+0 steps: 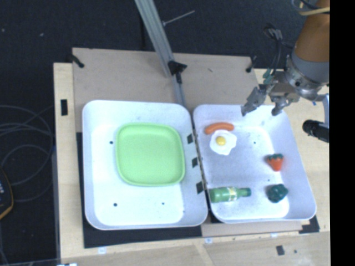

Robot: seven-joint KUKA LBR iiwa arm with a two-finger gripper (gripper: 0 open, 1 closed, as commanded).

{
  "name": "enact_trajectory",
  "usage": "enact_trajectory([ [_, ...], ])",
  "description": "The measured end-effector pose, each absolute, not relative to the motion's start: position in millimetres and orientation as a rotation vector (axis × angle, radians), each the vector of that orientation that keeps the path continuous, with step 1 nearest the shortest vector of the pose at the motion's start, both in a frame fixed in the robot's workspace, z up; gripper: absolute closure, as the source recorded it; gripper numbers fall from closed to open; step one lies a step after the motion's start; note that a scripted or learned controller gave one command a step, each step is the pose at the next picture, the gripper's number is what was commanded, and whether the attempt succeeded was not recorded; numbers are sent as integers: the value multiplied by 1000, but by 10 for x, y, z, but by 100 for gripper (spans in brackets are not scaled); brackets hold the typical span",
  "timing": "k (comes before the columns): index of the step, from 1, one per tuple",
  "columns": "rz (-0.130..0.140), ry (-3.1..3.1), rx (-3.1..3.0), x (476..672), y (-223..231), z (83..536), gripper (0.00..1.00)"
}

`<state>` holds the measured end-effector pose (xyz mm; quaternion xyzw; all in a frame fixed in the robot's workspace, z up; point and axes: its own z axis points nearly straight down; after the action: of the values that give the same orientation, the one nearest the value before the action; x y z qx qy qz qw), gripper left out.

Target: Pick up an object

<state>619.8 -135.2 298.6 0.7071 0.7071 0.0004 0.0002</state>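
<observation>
Here the end effector [261, 105] hangs over the far edge of the right bin [252, 212], its two fingers spread wide with nothing between them. The task names no particular object, so the closest one is the likely target, and that is the sausage [219, 128]: it lies in the far-left part of the right bin, to the left of the end effector and a little nearer the camera. Its long axis runs roughly left to right across the bin, so fingers closing along the near-far direction would take it across its narrow width; whether the fingers are now turned that way I cannot tell from this slant. Just beside the sausage, on its near side and almost touching it, sits the fried egg [223, 142], flat and probably hard to pinch. The remaining items lie well apart from the end effector: a strawberry [275, 161] by the right wall, a dark green piece [277, 192] in the near-right corner, and a green bottle [229, 193] lying on its side along the near-left part, its axis also left to right. The left bin [100, 148] holds a green plate [150, 154], farthest from the arm. In my judgement the move ahead is a short shift left and toward the camera, then a descent onto the sausage, keeping clear of the egg.
</observation>
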Motion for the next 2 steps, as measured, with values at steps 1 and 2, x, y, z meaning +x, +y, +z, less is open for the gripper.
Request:
enact_trajectory([
  [1,-5,2223,2224,6189,-1295,2377,0],
  [2,-4,2222,2224,6162,-1295,1956,0],
])
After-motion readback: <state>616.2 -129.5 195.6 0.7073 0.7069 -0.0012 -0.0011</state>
